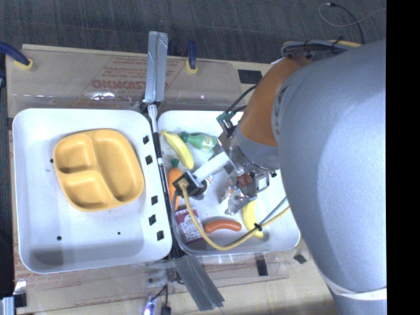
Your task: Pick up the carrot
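The carrot (172,177) is an orange piece lying against the left wall of the right bin (289,236), just below a yellow banana (179,149). Part of it is hidden behind the robot's cable. My gripper (237,195) hangs low over the middle of the right bin, to the right of the carrot and apart from it. I see nothing clearly held in it.
The right bin also holds a green object (201,140) at the back, a reddish sausage (222,226) and a labelled packet (188,228) at the front, and a second yellow piece (250,214) beside the gripper. In the left bin (33,195) sits a yellow divided plate (98,169).
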Robot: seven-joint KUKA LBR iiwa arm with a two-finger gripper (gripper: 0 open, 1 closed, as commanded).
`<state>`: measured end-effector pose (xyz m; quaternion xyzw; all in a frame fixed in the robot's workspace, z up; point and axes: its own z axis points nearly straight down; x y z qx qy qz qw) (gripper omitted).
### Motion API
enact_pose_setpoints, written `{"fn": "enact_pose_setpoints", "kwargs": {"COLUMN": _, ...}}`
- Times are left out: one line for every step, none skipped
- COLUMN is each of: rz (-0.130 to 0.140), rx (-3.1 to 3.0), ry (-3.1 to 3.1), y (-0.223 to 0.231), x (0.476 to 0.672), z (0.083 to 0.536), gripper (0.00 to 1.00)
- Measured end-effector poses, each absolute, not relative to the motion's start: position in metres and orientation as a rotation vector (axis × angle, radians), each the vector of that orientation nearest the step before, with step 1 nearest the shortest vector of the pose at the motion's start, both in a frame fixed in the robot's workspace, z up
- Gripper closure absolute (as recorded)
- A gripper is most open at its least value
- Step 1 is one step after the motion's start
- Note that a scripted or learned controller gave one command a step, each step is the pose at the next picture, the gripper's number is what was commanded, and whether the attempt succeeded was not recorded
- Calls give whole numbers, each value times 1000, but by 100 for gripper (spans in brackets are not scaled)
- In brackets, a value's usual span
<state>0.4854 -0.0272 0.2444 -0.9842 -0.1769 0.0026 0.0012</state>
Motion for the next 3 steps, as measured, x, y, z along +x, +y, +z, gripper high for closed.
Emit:
{"fn": "enact_pose_setpoints", "kwargs": {"rz": 15, "rx": -3046, "ry": -745, "y": -96, "x": 545, "z": 153, "gripper": 0}}
{"fn": "enact_pose_setpoints", "kwargs": {"rz": 8, "rx": -2989, "ry": -954, "y": 10, "x": 613, "z": 190, "gripper": 0}}
{"fn": "enact_pose_setpoints", "kwargs": {"rz": 10, "rx": -3115, "ry": -401, "y": 97, "x": 516, "z": 197, "gripper": 0}}
